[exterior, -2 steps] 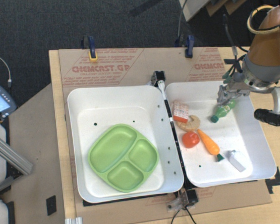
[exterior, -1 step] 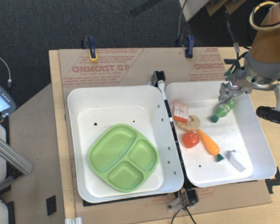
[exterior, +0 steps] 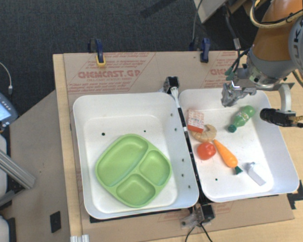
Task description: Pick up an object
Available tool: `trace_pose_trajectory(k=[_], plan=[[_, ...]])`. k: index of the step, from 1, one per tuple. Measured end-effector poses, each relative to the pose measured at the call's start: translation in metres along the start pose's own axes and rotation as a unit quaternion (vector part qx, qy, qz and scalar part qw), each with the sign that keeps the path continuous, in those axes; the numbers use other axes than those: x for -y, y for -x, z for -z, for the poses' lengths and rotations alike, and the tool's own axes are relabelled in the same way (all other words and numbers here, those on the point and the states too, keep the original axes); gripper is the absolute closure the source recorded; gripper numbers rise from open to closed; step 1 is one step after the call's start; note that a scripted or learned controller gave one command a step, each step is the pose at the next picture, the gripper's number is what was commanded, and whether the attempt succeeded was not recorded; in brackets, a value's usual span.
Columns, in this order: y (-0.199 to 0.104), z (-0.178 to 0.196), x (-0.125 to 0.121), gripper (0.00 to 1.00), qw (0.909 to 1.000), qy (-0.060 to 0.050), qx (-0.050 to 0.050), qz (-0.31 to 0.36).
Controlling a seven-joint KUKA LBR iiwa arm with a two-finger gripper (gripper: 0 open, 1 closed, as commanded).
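The tool (exterior: 232, 97), its grip state impossible to tell, hovers just beside the green bottle (exterior: 242, 117); a centred, straight descent looks best.

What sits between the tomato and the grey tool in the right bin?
In the camera view, the carrot lies between the tomato and the grey tool, slanting with its green end toward the tool.

Arm (exterior: 281, 30) cut off at right edge — tool (exterior: 231, 96) fingers' state unclear.
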State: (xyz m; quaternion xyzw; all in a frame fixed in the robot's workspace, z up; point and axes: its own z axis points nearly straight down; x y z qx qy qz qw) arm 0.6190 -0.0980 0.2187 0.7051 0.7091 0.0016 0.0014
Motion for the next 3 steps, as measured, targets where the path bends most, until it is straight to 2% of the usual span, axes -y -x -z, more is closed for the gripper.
trace_pose_trajectory(k=[1,2,3], plan=[[-0.053,0.01,-0.013,1.0,1.0,0.0,0.0,0.0],[-0.109,0.019,-0.015,1.0,1.0,0.0,-0.001,0.001],[-0.164,0.011,-0.029,1.0,1.0,-0.001,0.0,0.001]])
